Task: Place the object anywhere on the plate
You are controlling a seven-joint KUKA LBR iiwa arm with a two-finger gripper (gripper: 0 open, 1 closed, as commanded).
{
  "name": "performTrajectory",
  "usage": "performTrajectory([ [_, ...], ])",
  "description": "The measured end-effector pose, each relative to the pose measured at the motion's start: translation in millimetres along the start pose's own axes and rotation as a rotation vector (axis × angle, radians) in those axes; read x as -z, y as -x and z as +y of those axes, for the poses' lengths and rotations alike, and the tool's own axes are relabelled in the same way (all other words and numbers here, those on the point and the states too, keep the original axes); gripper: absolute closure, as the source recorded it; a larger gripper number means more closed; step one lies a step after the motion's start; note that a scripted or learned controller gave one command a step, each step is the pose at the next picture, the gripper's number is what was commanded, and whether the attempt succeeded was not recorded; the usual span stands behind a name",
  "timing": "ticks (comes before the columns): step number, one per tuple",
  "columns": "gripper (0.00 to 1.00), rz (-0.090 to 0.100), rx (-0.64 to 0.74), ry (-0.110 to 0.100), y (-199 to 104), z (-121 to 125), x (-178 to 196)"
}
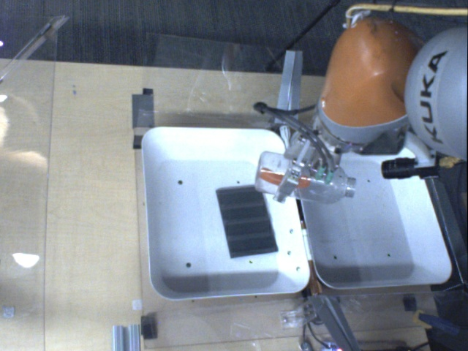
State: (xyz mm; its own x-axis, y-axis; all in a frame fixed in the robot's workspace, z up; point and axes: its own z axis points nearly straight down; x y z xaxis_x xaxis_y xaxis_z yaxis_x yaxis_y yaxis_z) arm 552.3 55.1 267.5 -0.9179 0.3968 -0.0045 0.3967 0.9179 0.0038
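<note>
A dark grey ribbed rectangular plate [247, 221] lies flat in the middle of the left bin [168, 196]. My gripper [276, 175] hangs over the left bin's right side, just above and to the right of the plate's far corner. Its translucent fingers are shut on a small orange-red object [271, 175], which is partly hidden by the finger plastic. The object is held clear of the plate and is not touching it.
The right bin [380, 247] sits beside the left one, with a narrow seam [303, 232] between them. The arm's orange band [365, 64] and grey body overhang the right bin's far side. Cables and clamps [322, 320] lie along the bench's front edge.
</note>
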Motion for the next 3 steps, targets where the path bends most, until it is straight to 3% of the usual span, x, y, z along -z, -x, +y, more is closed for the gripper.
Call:
performTrajectory([
  [3,1.0,-0.017,0.001,0.015,3,6,35],
])
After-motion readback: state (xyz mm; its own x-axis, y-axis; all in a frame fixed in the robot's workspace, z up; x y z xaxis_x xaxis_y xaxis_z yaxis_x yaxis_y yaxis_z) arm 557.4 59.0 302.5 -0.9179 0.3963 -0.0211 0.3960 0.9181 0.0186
